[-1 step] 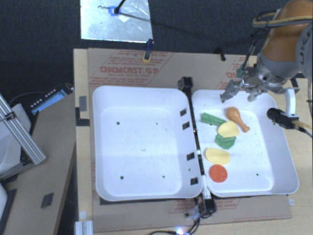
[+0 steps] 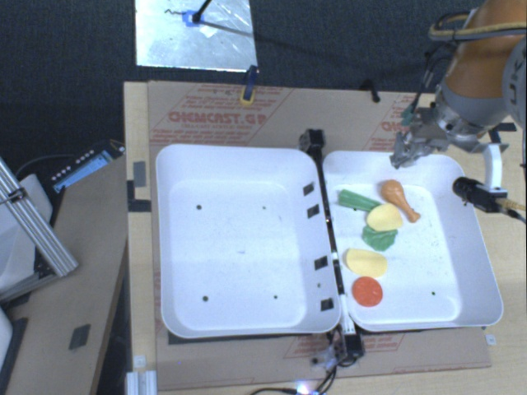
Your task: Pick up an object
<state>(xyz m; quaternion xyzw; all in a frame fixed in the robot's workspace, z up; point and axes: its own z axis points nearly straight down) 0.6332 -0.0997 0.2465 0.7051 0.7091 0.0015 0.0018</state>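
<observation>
Arm: seen at upper right, grey with an orange band; jaws (image 2: 406, 156) are poised over the far rim of the right bin (image 2: 469, 290).
Jaw state: cannot be told; the tips are too small and blurred for any gap to be read. Nothing is seen held.
Objects: all lie in the right bin. Drumstick (image 2: 399, 198) is nearest the jaws, tilted; green bean (image 2: 357, 199) is to its left; yellow piece (image 2: 384, 217) is touching the drumstick's lower end; green leaf (image 2: 380, 238) is just below that; second yellow piece (image 2: 366, 262) and red disc (image 2: 367, 291) lie nearer the front.
Left bin (image 2: 239, 237): no objects noted.
Risk 1: crowding. Drumstick, yellow piece and leaf are packed together; a descent there is judged likely to push a neighbour aside or pinch two at once.
Risk 2: rim strike. The jaws are right at the far wall; a straight drop could catch the rim.
Risk 3: slip. The drumstick is rounded and tapered; an off-centre closure could squeeze it out.
Safer pick (judgement): red disc, standing apart.
</observation>
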